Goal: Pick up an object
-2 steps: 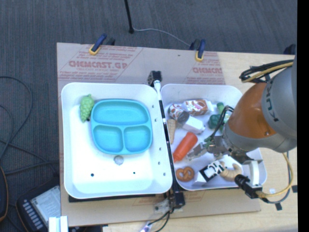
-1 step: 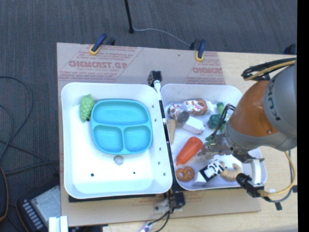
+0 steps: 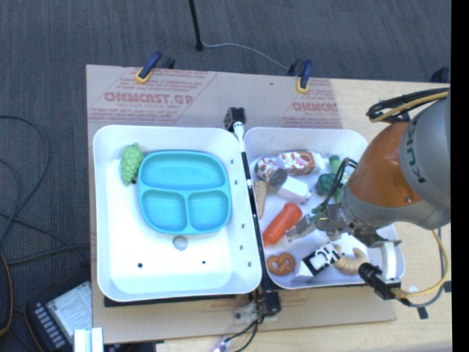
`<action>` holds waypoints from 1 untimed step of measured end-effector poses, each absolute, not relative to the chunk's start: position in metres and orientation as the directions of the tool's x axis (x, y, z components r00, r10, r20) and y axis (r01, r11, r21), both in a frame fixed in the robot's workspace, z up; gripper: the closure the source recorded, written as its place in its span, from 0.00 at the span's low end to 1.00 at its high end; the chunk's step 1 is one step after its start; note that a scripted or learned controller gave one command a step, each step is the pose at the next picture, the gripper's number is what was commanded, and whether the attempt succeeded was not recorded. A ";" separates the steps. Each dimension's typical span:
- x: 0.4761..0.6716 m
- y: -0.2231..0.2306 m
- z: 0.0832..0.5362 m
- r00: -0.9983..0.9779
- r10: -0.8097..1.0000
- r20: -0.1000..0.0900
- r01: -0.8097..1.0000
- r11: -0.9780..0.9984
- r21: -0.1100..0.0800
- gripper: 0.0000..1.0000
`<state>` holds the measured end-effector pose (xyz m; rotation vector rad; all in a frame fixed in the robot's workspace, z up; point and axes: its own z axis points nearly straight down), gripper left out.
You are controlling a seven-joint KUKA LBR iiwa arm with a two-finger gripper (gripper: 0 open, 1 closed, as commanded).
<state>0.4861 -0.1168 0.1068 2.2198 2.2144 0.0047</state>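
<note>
**Camera view: two white bins and their contents**

Right bin (image 3: 258, 169), near edge: pretzel (image 3: 281, 262), a black-and-white item (image 3: 322, 258) and a croissant-like piece (image 3: 349, 261). Middle: orange carrot (image 3: 282, 223), with the gripper (image 3: 316, 224) just beside its right end; whether the claw is open or shut, or holds anything, cannot be told. White block (image 3: 294, 190) beyond the carrot. Far end: red-and-white packet (image 3: 294, 162), green pieces (image 3: 330, 174) to its right.

Left bin (image 3: 117, 255): small grey object (image 3: 179, 243) near the front, blue divided tray (image 3: 185, 191) in the centre, green grape bunch (image 3: 131, 163) touching the tray's far left corner.
</note>
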 end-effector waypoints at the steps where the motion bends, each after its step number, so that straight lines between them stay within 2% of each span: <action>1: 0.486 -0.116 0.116 0.002 1.000 -0.001 1.000 -0.002 0.006 1.00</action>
